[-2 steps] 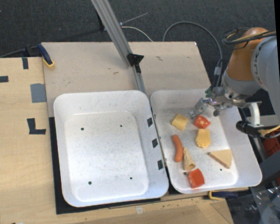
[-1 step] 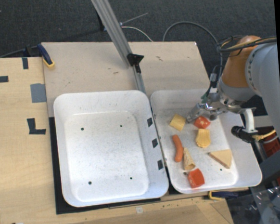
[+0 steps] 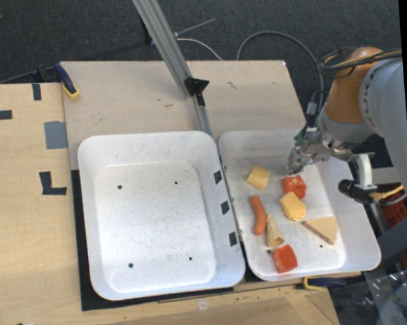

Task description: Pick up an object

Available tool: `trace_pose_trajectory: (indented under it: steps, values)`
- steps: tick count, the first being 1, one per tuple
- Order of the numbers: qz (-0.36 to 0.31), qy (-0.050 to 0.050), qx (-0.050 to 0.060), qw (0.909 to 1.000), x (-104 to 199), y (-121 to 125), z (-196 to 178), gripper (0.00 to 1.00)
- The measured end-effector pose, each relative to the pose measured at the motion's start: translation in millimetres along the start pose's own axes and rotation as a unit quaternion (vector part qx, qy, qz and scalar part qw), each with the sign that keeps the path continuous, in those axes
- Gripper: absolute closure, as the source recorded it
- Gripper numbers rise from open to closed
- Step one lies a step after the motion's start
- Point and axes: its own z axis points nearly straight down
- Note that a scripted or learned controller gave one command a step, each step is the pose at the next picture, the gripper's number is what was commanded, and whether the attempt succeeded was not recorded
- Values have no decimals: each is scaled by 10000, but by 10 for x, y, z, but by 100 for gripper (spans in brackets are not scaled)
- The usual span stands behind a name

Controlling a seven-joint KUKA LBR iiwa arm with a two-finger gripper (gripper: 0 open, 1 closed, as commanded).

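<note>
The right bin [image 3: 245,151] holds several food toys: a yellow cheese block [image 3: 258,177], a red pepper piece [image 3: 294,185], a yellow corn piece [image 3: 292,206], an orange sausage [image 3: 258,214], a tan wedge [image 3: 323,229], a cone-shaped piece [image 3: 273,233] and a red piece [image 3: 285,258]. My gripper [image 3: 298,161] reaches in from the right and sits low at the bin's back right. It is just above the red pepper piece and right of the cheese block. Nothing shows between its fingers.
The left bin [image 3: 151,211] stands beside the right one, with black clips on the rim between them. A slanted metal pole [image 3: 170,45] rises behind the bins. The arm's grey body and orange band [image 3: 353,97] fill the right side.
</note>
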Motion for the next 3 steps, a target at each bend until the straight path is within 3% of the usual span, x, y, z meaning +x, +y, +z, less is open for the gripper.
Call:
trace_pose_trajectory:
  steps: [2, 3]
  values:
    - [10, 3, -31, 10000, 38, -37, -1090, 100]
    - [-20, 19, -14, 10000, 646, 19, -1208, 100]
